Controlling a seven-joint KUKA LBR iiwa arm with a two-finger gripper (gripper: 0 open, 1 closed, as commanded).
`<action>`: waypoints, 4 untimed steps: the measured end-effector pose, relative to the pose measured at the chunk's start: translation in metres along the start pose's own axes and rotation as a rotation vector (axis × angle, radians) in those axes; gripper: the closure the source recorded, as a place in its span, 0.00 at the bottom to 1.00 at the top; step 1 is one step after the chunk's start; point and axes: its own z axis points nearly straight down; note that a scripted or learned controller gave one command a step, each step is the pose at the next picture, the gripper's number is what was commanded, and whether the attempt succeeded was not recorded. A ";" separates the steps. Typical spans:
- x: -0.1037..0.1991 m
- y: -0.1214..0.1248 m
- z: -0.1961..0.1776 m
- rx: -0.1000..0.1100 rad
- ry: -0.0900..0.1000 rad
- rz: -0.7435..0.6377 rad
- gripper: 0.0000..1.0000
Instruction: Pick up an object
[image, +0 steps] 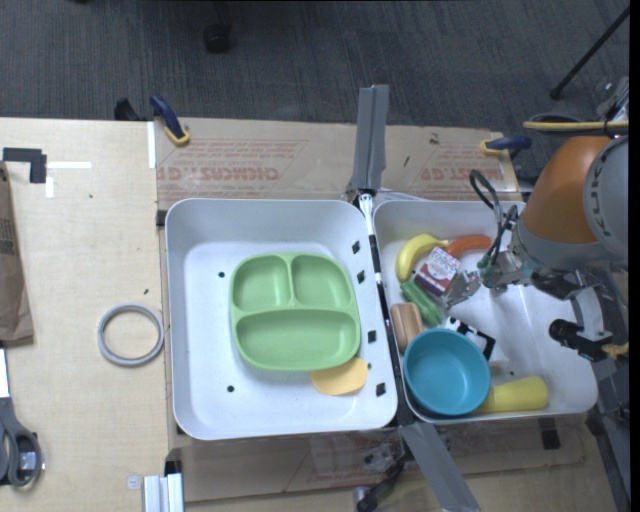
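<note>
My gripper (468, 284) is low in the right bin (560, 400), reaching in from the right below the orange-banded wrist. It sits at the right edge of a small purple and white packet (436, 268); whether it grips the packet is not visible. A yellow banana (414, 252) lies just left of the packet, and an orange piece (468, 243) lies behind it. A green item (420, 300) and a tan wooden block (406, 324) lie below the packet. A blue bowl (446, 372) and a yellow object (516, 393) rest at the bin's front.
The left bin (190, 330) holds a green divided plate (294, 310) and a flat yellow disc (340, 378) at its front edge. On the bench to the left lie a grey ring (130, 333) and scissors (18, 452). A grey divider (371, 140) stands behind the bins.
</note>
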 end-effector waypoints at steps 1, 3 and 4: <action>0.054 -0.023 -0.034 0.001 0.001 -0.174 0.00; 0.032 0.083 -0.003 0.000 0.000 -0.021 0.00; 0.036 0.057 -0.003 -0.004 -0.002 -0.193 0.00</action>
